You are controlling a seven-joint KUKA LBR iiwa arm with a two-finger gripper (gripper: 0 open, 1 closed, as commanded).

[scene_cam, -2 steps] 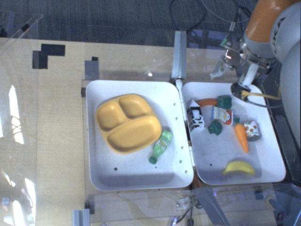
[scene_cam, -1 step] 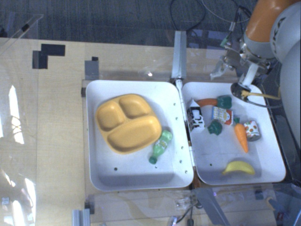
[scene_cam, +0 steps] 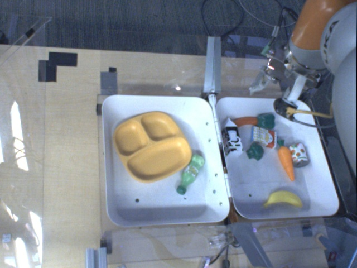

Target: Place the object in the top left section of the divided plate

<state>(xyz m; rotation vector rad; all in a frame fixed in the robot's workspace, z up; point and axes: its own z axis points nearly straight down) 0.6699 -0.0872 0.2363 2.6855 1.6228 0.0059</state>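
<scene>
A yellow divided plate (scene_cam: 152, 145) lies in the left bin (scene_cam: 162, 214), with nothing in its sections. A green bottle (scene_cam: 191, 173) lies on the bin floor against the plate's right edge. My gripper (scene_cam: 262, 82) hangs above the back rim of the right bin (scene_cam: 312, 205), apart from every object. In the right bin lie a black-and-white carton (scene_cam: 232, 140), a carrot (scene_cam: 286, 162), a banana (scene_cam: 283, 199), a red-and-white packet (scene_cam: 263, 136) and two dark green pieces (scene_cam: 255, 151).
A metal post (scene_cam: 212, 66) stands at the back between the two bins. Black cables (scene_cam: 223, 10) loop behind the bench. A small patterned can (scene_cam: 298, 154) sits beside the carrot. An orange piece (scene_cam: 245, 121) lies at the back of the right bin.
</scene>
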